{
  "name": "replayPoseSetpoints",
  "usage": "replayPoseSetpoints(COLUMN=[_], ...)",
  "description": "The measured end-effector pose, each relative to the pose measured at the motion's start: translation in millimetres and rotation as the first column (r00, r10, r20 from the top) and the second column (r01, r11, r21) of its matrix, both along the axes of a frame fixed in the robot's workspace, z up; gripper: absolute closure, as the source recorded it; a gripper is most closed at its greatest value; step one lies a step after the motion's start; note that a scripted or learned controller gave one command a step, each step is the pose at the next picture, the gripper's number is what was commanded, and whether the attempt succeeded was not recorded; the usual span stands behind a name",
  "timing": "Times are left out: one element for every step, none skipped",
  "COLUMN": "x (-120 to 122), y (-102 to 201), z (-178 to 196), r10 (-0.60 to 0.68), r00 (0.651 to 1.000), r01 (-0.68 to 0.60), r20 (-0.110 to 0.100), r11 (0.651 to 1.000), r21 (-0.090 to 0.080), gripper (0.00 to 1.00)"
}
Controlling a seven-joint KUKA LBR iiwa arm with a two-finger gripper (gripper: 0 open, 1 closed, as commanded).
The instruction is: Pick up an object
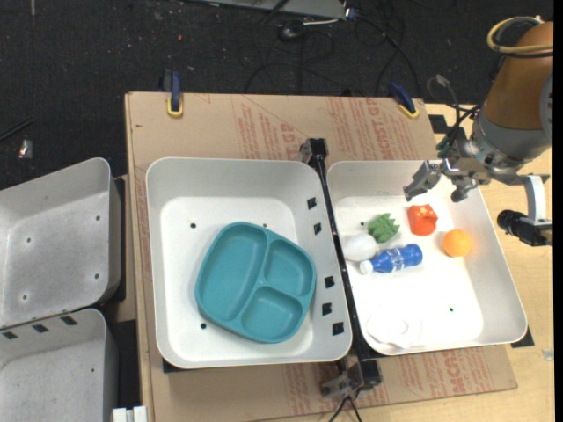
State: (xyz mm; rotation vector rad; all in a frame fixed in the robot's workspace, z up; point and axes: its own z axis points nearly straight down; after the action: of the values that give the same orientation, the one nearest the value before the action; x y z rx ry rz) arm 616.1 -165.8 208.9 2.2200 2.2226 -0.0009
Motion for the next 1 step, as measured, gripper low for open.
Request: replayPoseSetpoints(x=[-5.7], y=[7.9], z=[-59.8], r10=[-0.001], r00=[1.000], r01=[0.001], r20=[-0.005], r11=[1.000], r21=[0.002], gripper=[0.00])
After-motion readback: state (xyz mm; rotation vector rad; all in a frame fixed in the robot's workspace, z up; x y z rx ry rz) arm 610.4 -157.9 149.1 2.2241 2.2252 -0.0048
